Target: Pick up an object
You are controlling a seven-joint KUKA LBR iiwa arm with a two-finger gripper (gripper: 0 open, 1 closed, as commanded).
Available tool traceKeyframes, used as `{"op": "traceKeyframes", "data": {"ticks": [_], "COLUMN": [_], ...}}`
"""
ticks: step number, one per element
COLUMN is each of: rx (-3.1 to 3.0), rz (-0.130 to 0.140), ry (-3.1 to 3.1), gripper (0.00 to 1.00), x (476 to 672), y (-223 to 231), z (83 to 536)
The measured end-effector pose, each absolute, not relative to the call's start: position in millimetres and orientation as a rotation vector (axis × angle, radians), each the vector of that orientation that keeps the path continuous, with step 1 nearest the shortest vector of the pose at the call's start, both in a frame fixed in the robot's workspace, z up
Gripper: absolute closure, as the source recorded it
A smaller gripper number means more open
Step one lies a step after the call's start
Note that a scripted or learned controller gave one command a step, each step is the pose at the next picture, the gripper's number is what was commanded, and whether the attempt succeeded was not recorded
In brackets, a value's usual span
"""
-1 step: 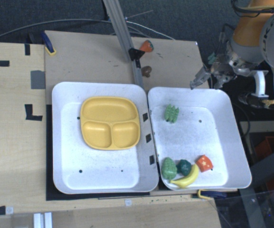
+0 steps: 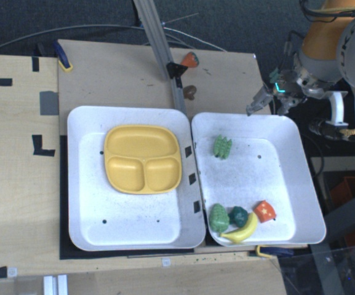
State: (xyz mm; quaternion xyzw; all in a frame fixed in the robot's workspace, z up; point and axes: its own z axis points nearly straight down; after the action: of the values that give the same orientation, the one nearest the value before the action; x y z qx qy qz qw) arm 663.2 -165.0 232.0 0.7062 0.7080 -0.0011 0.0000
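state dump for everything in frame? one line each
gripper: above the right bin's far rim, nothing seen between its fingers
yellow divided plate: right side up in the left bin, compartments bare
green spiky toy: lying alone, far part of the right bin
green vegetable, dark green ball, banana, red toy: clustered at the right bin's near edge

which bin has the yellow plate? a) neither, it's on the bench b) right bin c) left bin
c: the yellow plate lies in the left bin, while the right bin holds the small toys.
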Motion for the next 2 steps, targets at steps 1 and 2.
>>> {"op": "traceKeyframes", "data": {"ticks": [1,2], "rx": [2.223,2.223], "rz": [-0.008,-0.008], "ry": [2.226,2.226], "gripper": [0.0,0.0], "x": [654.4,649.6], "y": [-170,-177], "z": [174,126]}}
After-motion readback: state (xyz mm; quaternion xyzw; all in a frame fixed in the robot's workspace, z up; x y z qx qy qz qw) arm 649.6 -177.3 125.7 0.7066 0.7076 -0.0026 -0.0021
